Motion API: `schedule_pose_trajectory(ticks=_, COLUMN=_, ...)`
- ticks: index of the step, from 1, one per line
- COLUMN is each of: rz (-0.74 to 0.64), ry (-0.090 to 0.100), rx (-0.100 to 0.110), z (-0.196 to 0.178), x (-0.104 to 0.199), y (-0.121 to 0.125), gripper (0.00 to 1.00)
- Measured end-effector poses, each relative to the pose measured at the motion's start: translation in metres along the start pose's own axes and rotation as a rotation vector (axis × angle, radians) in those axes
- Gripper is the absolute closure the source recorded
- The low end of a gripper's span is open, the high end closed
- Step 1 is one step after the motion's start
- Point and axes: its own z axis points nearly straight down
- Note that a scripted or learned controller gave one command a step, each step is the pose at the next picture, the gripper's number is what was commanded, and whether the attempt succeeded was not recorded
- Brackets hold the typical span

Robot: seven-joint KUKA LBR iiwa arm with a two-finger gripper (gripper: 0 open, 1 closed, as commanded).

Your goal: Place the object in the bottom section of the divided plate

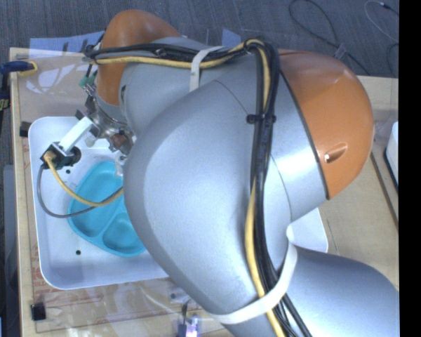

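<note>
Grey carpet (217, 9) with loose cables fills the top of the frame beyond the pale worktop (379, 181). At left, a white bin (49, 258) holds the blue divided plate (102, 213), partly behind the arm (217, 188). Its gripper (109, 135) is probably over the bin's upper part.

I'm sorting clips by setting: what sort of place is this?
Probably a robotics lab or test cell. A large grey arm with cable bundles reaches over a shallow white bin holding a blue divided plate, on a bench above grey carpet.
</note>
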Motion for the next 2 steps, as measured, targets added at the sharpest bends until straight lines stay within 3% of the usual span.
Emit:
schedule_pose_trajectory(ticks=1, rz=0.254, ry=0.001, rx=-0.001, z=0.064, x=-0.009, y=-0.078, gripper=0.0)
schedule_pose_trajectory(ticks=2, rz=-0.054, ry=0.0, rx=0.0, z=-0.039, x=-0.013, y=-0.05, gripper=0.0)
